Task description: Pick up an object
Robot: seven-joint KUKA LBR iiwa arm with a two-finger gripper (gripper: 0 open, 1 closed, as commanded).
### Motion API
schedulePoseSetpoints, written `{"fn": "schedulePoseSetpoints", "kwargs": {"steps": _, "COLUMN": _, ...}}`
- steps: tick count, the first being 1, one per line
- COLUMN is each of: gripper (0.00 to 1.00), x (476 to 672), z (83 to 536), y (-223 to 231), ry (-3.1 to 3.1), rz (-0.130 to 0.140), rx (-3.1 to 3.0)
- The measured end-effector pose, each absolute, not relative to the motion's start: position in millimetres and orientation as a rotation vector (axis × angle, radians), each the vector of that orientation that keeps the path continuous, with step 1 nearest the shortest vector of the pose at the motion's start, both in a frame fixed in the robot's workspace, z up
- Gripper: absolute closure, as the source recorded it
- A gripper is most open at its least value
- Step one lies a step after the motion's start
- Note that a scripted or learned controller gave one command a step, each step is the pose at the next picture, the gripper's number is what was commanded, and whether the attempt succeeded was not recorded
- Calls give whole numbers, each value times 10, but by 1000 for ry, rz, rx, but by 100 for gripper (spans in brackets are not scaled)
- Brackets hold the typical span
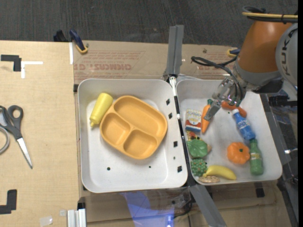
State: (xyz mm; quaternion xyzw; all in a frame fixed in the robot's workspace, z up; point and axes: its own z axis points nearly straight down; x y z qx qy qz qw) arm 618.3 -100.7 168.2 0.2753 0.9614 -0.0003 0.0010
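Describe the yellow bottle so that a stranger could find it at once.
Look in the left white bin, which holds an orange divided plate. The yellow bottle lies against the plate's upper left edge. It is the one yellow item in that bin.

The toy carrot [206,119] is orange with a dark tip, and stands tilted in the right-hand bin [270,126], its upper end near the gripper [226,100]; whether it is gripped cannot be told. Just left of the carrot lies a small flat packet [192,119] with a white and red label. To the carrot's right a blue bottle [243,126] lies slantwise, an orange-red piece [235,108] at its upper end. Below the bottle sits a small orange pumpkin [238,153], and beside that a green bottle [255,159]. Below the carrot lie a green leafy vegetable [198,148], a dark green broccoli-like piece [198,166] and a yellow banana [220,171].
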Motion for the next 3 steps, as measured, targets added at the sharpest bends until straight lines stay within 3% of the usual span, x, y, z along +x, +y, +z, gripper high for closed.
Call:
{"fn": "schedulePoseSetpoints", "kwargs": {"steps": 1, "gripper": 0, "x": 6305, "z": 985, "y": -957, "ry": 2966, "rz": 4, "rx": 1001}}
{"fn": "schedulePoseSetpoints", "kwargs": {"steps": 2, "gripper": 100, "x": 6318, "z": 1095, "y": -955, "ry": 2964, "rz": 5, "rx": 997}}
{"fn": "schedulePoseSetpoints", "kwargs": {"steps": 3, "gripper": 100, "x": 6451, "z": 2228, "y": -281, "ry": 3038, "rz": 1, "rx": 780}}
